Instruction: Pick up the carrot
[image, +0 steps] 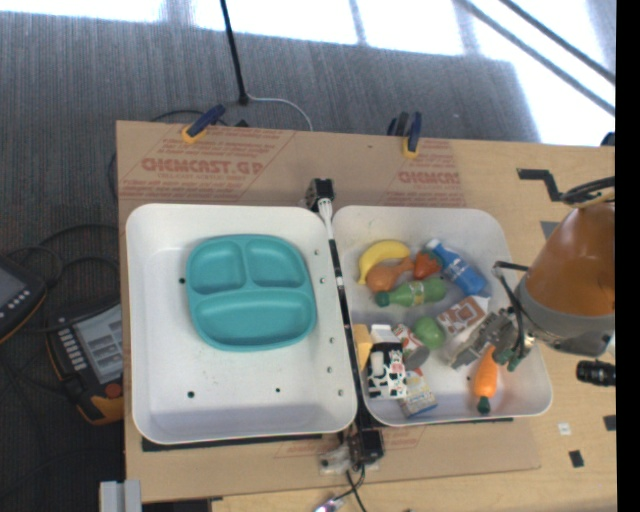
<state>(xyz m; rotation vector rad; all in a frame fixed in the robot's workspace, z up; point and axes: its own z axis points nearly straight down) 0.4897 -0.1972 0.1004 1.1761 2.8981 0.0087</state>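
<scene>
— Carrot (485, 381) lies in the right bin (525, 405), near its right front corner, orange body with the green tip pointing toward the near rim. What is the arm doing?

— The gripper (497, 340) hangs low just beyond the carrot's far end, close over it, reaching in from the right under the orange band. Whether the claw is spread or pressed together cannot be told from this angle; the metal parts blur against the clutter. Nothing shows the carrot being held.

— What lies around it?

— A crowd. A small brown packet (462, 318) sits just left of the gripper, a green round piece (428, 332) further left, a black-and-white carton (385, 372) near the bin's left front. At the far side lie a banana (383, 256) and a blue bottle (458, 267). The left bin (150, 400) carries a teal divided plate (252, 291).

— So where could this fail?

— Most likely the claw closes on the packet instead, or catches only the carrot's tapered end, which could squirt out. The bin wall close by on the right also leaves little room to straddle it.
</scene>
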